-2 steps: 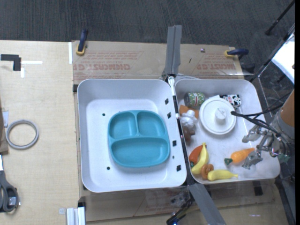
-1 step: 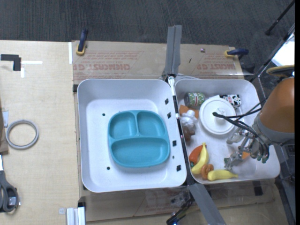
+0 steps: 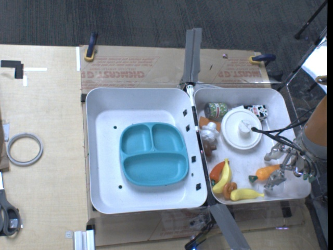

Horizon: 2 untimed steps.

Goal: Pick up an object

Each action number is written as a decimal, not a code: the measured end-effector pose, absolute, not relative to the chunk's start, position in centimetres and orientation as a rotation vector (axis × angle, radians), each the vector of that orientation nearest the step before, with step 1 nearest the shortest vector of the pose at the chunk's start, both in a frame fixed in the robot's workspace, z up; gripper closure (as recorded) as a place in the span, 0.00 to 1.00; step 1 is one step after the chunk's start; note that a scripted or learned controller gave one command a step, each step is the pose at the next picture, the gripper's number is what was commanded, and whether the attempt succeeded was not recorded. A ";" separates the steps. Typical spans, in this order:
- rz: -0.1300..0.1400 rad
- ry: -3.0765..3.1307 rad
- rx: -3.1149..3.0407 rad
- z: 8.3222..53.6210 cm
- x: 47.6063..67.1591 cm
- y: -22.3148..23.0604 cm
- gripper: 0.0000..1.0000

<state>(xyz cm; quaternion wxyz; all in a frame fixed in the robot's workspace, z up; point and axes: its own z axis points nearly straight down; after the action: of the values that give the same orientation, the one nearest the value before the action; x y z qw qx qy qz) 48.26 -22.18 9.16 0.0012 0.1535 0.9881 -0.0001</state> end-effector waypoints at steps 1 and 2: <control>0.002 3.087 0.580 9.1 49.2 -15.5 0.00; 0.001 3.086 0.574 10.0 49.3 -15.5 1.00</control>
<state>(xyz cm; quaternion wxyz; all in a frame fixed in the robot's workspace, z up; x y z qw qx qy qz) 49.34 -15.51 10.03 0.0015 0.1829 0.9831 0.0002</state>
